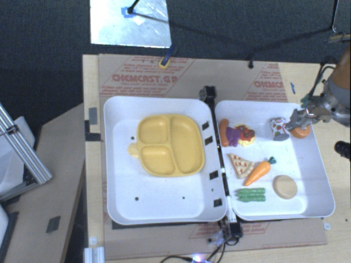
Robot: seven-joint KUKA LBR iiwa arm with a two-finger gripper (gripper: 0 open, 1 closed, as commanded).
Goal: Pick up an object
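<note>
Over the right bin's (323,163) far right corner, the claw (299,119) hovers near an orange piece (301,131); grip unreadable. Descend squarely before closing.

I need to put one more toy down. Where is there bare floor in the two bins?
Left bin: bare floor all around the yellow tray, widest along the front edge. Right bin: bare strip along its right side past the carrot and round cookie. Crowded near the divider, and at the back by the gripper.

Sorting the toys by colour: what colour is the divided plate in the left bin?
Yellow, seen in the camera view: divided plate.
</note>
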